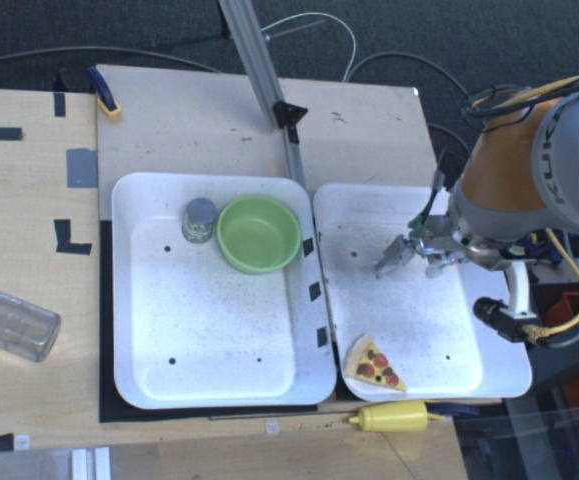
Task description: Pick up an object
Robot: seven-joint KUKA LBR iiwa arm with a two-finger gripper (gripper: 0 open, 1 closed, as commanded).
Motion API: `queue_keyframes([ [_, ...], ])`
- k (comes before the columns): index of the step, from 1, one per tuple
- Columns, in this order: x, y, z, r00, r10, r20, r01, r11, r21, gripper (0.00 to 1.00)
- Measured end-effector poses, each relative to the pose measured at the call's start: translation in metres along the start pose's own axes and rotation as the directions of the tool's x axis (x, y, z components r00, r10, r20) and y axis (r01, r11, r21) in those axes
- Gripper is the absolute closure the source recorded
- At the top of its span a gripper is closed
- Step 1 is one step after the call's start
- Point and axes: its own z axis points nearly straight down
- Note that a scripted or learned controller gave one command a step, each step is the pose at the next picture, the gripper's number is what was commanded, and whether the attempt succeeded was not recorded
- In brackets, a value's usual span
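Observation:
A toy pizza slice (374, 364) lies at the front left corner of the right bin (489, 368). A green bowl (259, 233) and a small grey can (199, 220) stand at the back of the left bin (209, 368). My gripper (401, 255) hangs over the middle of the right bin, pointing left, well behind the pizza slice. Its fingers (389, 260) are spread apart with nothing between them.
A yellow bottle (394, 417) lies on the bench just in front of the right bin. A clear plastic container (9, 321) rests on the bench at far left. A grey pole (259, 53) slants down to the bins' back edge.

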Motion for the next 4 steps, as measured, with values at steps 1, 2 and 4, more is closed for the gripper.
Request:
queue_keyframes([
  [1,-0.002,-0.001,0.065,1.0,0.001,0.0,-0.001,1.0,0.002,0.0],
  [2,-0.001,0.0,0.051,1.0,-0.001,-0.001,0.001,1.0,-0.003,1.0],
  [4,0.011,0.016,-0.052,1.0,-0.001,0.001,0.001,1.0,-0.011,1.0],
])
